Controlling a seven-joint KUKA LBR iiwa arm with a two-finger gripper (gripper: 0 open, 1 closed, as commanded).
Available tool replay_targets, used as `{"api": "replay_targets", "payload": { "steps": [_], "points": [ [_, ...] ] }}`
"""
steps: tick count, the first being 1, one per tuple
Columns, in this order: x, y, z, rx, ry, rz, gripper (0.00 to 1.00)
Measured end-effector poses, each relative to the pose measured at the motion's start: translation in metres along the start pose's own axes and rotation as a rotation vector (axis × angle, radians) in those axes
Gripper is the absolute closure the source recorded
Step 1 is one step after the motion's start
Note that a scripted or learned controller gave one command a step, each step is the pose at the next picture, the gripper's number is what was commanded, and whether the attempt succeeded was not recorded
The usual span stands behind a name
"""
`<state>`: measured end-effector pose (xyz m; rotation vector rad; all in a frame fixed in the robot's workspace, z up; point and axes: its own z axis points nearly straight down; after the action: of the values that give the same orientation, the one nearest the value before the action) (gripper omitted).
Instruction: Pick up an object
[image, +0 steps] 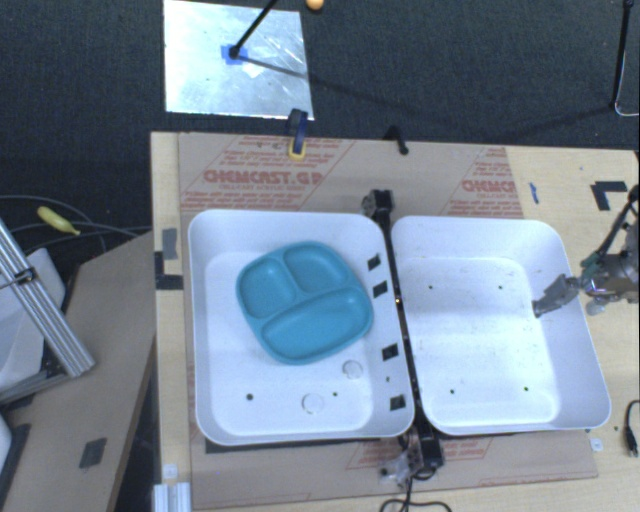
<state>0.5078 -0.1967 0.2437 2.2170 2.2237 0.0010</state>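
At the far left, an aluminium frame (40, 310) slants beside a lower tan surface (100, 380), with a yellow object (57, 220) lying on dark carpet just above it. The desk (250, 165) begins to the right of these, its top covered by printed cardboard, and a shiny metal sheet (238, 58) lies on the floor beyond its far edge. A small yellow-and-blue clamp (297, 134) sits on the desk's far edge.

The left bin (215, 400) holds a blue divided plate (304, 301), which lies flat in the bin's middle, slightly toward the far side. White floor shows all around the plate: a wide strip along the near wall, a narrower one along the left wall, and a modest gap toward the right wall. Two small clear round pieces (352, 369) rest on the bin floor just near of the plate, apart from it.

Black clips run along the seam where the two bins meet, and a bundle of wires (410, 465) gathers at the seam's near end.

The right bin (480, 330) shows a wide white floor marked by a few dark dots.

The hand (555, 295) reaches in over the right bin's right wall, at mid-height of the bin, its grey tip pointing leftward and slightly down, well apart from the plate. The arm behind it is cut off by the picture's edge. Nothing shows between its fingers, and whether they are spread or closed cannot be told.
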Motion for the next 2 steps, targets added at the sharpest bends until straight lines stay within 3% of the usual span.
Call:
{"api": "replay_targets", "payload": {
  "steps": [1, 2],
  "points": [
    [0.126, 0.05, 0.027, -0.001, 0.006, -0.014, 0.0],
    [0.197, 0.012, -0.052, -0.007, 0.005, -0.009, 0.0]
  ]
}}
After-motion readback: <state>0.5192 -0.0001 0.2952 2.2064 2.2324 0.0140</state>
